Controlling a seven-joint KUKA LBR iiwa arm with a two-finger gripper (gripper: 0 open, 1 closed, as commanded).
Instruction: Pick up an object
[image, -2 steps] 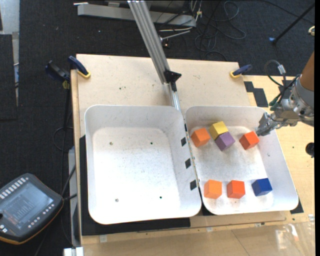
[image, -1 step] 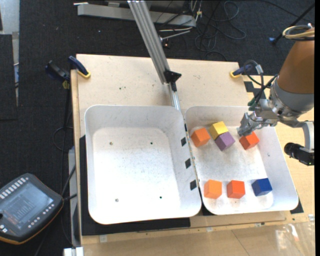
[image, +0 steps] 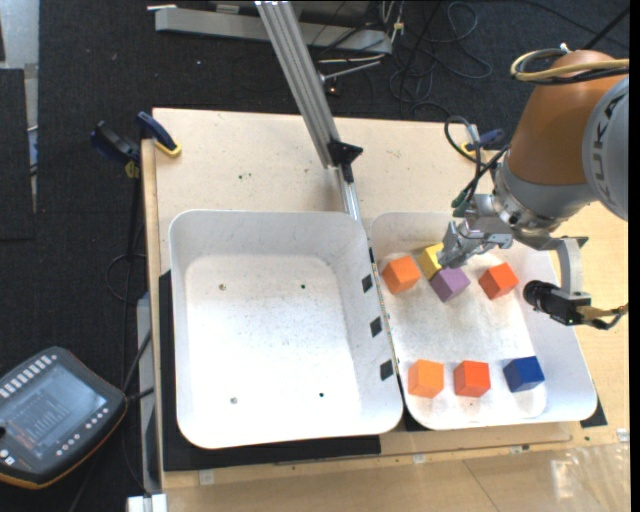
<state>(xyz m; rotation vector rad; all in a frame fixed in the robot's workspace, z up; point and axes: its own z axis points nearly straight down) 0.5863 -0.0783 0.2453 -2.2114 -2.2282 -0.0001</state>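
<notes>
Pale wooden bench (image: 260, 160) on dark floor, two white bins (image: 270, 240) side by side.

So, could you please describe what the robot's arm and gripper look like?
The arm is bulky and rounded, orange on top and grey below, with part of dark lettering on its side. Thin cables run along the wrist. The gripper is a small grey metal piece.

Left bin (image: 200, 240) open — right bin's (image: 560, 400) blocks (image: 449, 283) crowd tool (image: 458, 252).

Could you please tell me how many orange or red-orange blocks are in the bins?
4, all in the right white bin: orange cube, red-orange cube, orange cube, red-orange cube. The pincer may hide more.
</notes>
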